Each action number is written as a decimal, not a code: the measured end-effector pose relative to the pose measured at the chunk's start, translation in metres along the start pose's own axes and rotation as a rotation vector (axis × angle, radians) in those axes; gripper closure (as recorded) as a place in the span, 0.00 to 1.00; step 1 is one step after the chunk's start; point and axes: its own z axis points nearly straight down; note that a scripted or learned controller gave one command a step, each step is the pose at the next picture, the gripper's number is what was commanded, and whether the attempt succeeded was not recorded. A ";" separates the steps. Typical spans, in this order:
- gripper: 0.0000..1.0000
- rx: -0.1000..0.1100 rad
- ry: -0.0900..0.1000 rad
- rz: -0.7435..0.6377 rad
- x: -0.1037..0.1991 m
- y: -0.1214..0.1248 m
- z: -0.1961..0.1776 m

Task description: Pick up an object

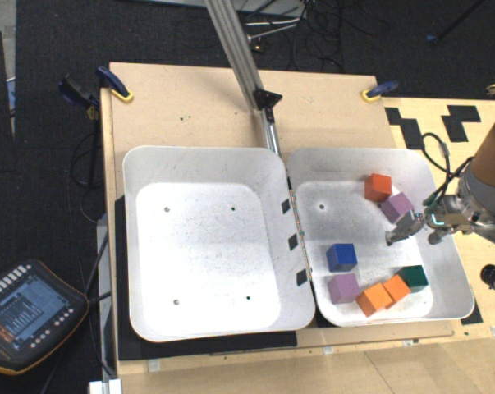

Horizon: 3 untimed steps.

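Camera view: the tool [407,226] hangs over the right bin [454,263], reaching in from the right on the grey arm [485,189]. Its two dark fingers look slightly apart with nothing between them, though the slant makes the gap hard to judge. Just up and left of the tips sits a tilted purple block [396,206], touching or almost touching an orange block [378,186] above it. This purple block is the closest candidate to pick.

Further out in the same bin: a blue cube [341,257] near the middle, a second purple block [343,288] just below it, then a second orange block [376,295] and a green block [413,279] packed close together along the near wall.

Handling, as a judgement: the blocks look like small, stiff, light painted wood or foam, matte, not fragile, with flat faces. Best hold is across two opposite flat faces, fingers squared to the block's rotation. The crowded orange and green pair leaves little finger room; the blue cube stands freer.

The bins are shallow, white, speckled plastic with rounded corners. The left bin [148,220] sits beside the right one on a tan fibreboard bench [190,105].
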 end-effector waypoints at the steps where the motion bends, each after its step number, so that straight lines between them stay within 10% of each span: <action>1: 0.00 -0.005 -0.001 0.001 0.000 0.001 -0.003; 3: 0.00 0.000 0.000 0.002 -0.005 0.008 0.093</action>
